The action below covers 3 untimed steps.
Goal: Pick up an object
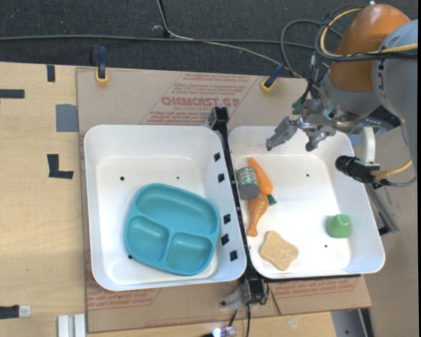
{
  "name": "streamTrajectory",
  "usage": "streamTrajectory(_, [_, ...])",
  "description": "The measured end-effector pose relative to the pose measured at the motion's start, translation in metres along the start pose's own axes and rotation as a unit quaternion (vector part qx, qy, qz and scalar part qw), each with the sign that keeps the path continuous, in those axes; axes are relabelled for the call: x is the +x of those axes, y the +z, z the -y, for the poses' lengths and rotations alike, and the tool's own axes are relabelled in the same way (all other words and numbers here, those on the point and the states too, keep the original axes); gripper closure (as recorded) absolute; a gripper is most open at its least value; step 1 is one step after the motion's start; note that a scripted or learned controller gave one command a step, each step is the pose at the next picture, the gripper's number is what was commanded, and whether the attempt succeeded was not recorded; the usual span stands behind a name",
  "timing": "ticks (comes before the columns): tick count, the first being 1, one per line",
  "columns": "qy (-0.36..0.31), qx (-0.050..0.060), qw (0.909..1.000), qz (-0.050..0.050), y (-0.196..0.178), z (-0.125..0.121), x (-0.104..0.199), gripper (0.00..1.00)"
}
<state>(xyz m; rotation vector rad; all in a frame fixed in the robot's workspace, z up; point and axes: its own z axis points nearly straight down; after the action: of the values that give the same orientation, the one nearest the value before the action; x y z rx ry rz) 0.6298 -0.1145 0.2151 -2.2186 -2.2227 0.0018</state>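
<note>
My gripper (pixel 297 138) hangs open over the back edge of the right bin (pixel 316 258), its two grey fingers spread apart with nothing between them. Below and left of it, against the bin's left wall, lie a small grey can (pixel 248 183), an orange carrot (pixel 261 177) and a tan-orange drumstick-like piece (pixel 257 215). A tan bread slice (pixel 278 250) rests near the bin's front. A small green cup-like object (pixel 339 225) sits at the right side of that bin. A blue divided plate (pixel 172 228) fills much of the left bin (pixel 105 160).
A black divider strip (pixel 228 188) runs between the two bins. Cables (pixel 309 41) loop above the arm at the back right. A black fitting (pixel 354 166) with a yellow cable sticks out over the right bin's right rim. Clamps (pixel 100 69) hold the cardboard base.
</note>
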Motion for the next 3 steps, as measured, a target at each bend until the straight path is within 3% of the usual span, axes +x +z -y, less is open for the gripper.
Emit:
streamTrajectory(2, [0.000, 0.002, 1.0000, 0.000, 0.109, 0.004, 0.018, 0.00])
streamTrajectory(3, [0.000, 0.000, 1.0000, 0.001, 0.132, 0.004, 0.019, 0.00])
